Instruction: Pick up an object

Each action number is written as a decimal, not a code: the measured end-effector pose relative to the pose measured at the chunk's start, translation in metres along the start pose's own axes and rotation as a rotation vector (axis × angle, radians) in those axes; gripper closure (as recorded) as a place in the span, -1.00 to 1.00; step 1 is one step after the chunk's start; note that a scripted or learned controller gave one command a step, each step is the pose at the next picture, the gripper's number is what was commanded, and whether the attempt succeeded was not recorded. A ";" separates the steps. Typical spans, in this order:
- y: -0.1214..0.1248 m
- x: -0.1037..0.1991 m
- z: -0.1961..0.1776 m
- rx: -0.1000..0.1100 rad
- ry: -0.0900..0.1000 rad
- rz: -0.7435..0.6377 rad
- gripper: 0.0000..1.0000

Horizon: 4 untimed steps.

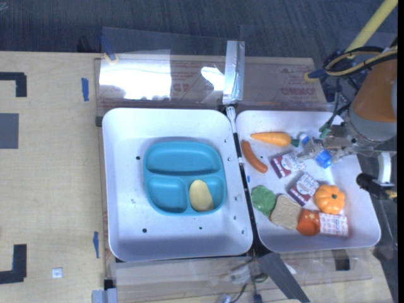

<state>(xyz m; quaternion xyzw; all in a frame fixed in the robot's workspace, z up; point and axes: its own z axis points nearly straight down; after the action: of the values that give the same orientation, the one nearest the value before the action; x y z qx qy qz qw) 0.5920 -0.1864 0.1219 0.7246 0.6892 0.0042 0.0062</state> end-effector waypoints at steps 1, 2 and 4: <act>0.015 0.000 0.027 -0.001 0.000 -0.035 -1.00; 0.026 -0.008 -0.022 0.012 0.000 0.204 -1.00; 0.036 0.025 0.014 0.014 -0.002 0.375 1.00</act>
<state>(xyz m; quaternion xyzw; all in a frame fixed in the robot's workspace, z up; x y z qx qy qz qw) 0.6297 -0.1631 0.1082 0.8403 0.5421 -0.0001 0.0011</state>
